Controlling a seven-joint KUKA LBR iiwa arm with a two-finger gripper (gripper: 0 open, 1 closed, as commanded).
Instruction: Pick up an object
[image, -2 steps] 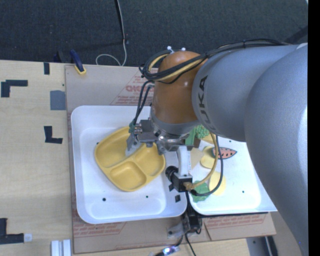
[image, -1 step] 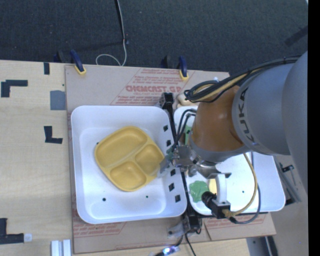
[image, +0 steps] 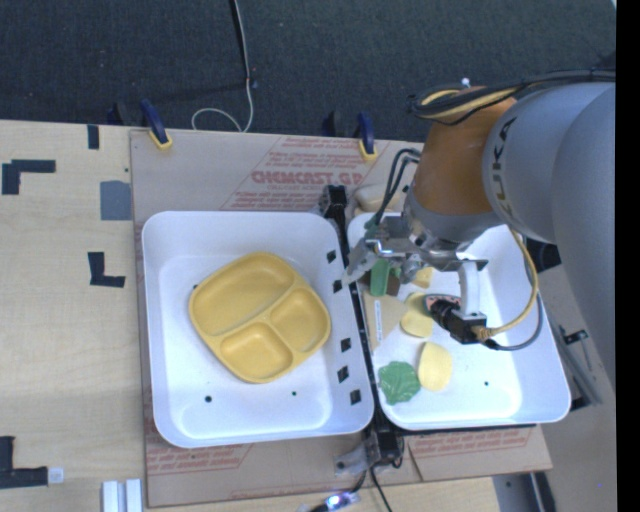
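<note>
robot lab bench setup: industrial arm (image: 540, 150) reached over two white bins (image: 160, 300) on a cardboard sheet (image: 290, 175) held by blue clamps (image: 155, 125), black tape markers (image: 100, 268) on wood table, loose cable (image: 240, 60) behind.

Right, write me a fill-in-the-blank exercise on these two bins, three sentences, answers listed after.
1. The yellow divided tray lies in the ____ bin.
2. The tray has ____ compartments.
3. The leafy toy piece near the front of the right bin, beside the pale yellow pieces, is coloured ____.

The gripper hangs over the right bin's back part.

Missing words: left; three; green
</note>
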